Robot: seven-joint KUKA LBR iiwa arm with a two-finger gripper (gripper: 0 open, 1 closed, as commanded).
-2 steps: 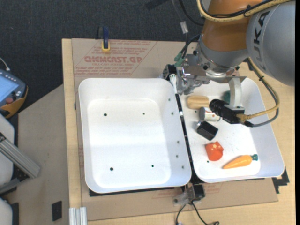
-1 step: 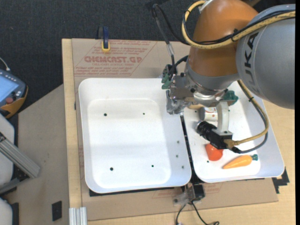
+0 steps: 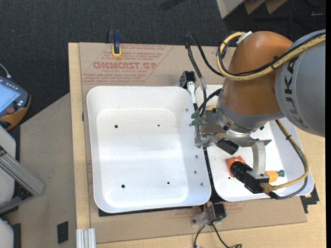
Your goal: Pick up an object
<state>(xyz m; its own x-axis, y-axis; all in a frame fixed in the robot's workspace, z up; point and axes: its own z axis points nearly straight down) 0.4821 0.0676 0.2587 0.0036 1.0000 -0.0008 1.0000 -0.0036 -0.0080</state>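
Note:
The arm's orange band and grey wrist hang over the right bin (image 3: 295,154) and cover most of it. The gripper (image 3: 203,133) sits low at the bin's left wall, close to the divide between the two bins, with a small green piece (image 3: 195,117) beside it. Several objects lie in the right bin's front part: a red-orange piece (image 3: 237,166), a black block (image 3: 251,183), a white curved piece (image 3: 258,158), a small black piece (image 3: 227,146), and an orange item with a green tip (image 3: 274,175). These lie to the right of and in front of the gripper.
The left bin (image 3: 98,138) is a broad white tray with several small dark dots on its floor. Both bins rest on a cardboard sheet (image 3: 129,61). Cables run from the arm along the right bin's edge (image 3: 300,177). A white-and-black marker-like item (image 3: 189,82) lies at the back between the bins.

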